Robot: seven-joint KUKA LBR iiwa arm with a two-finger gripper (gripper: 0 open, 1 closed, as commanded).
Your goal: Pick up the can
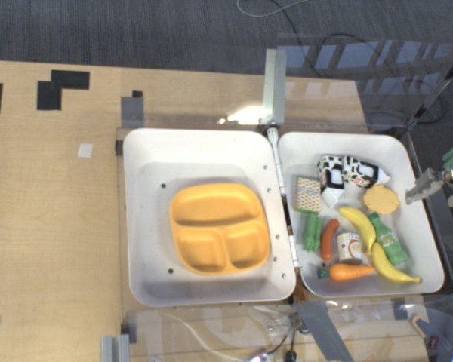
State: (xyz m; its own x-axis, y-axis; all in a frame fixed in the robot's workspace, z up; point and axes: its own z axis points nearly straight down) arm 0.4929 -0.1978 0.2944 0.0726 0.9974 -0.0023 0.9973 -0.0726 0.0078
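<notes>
The can (349, 245) is small and white with a red and orange label. It stands in the front part of the right bin (408, 151), between a red sausage (329, 239) and a yellow banana (362, 227), just behind an orange carrot (347, 272). My gripper (432, 182) shows at the view's right edge, over the right bin's right rim. It is well to the right of the can and further back, and nothing is seen in it.
The right bin also holds a second banana (392, 266), a green bottle (387, 241), a tan round biscuit (381, 199), a black-and-white patterned toy (347, 172), a patterned box (308, 194) and a green piece (311, 231). A yellow divided tray (215, 228) lies in the left bin (143, 202).
</notes>
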